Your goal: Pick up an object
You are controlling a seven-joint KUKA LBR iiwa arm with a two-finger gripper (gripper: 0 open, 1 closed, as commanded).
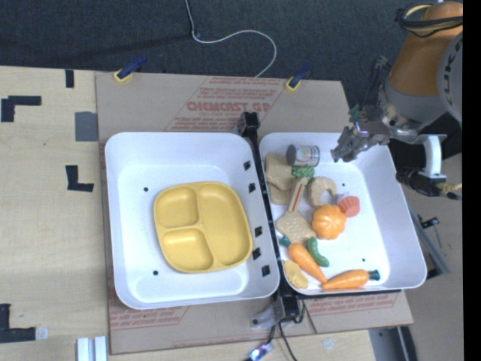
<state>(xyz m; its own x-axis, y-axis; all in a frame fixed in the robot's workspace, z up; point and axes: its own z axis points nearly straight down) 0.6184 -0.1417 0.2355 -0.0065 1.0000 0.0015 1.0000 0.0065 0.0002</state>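
Two shallow white bins sit side by side on a cardboard-covered surface [225,100]. The left bin [128,164] holds a yellow divided plate [201,226] with three compartments, lying a little toward 4 o'clock of the bin's middle.

The right bin [391,232] holds a heap of toy food crowded along its left half. At 12 o'clock of the heap lies a small tin can [304,155] on its side. Below it are a tan piece and a green-topped item, too jumbled to name. Near the middle sits an orange pumpkin [329,222], touching a small red piece at its 2 o'clock. Two carrots lie toward 6 o'clock: one carrot [305,259] slanted, the other carrot [348,279] along the bin's lower wall.

The arm enters from 3 o'clock, its upper part cut off by the frame edge. The pincer [347,146] hangs over the bin's upper edge, near the can at its 3 o'clock; it looks dark and small, and I cannot tell how its fingers stand.
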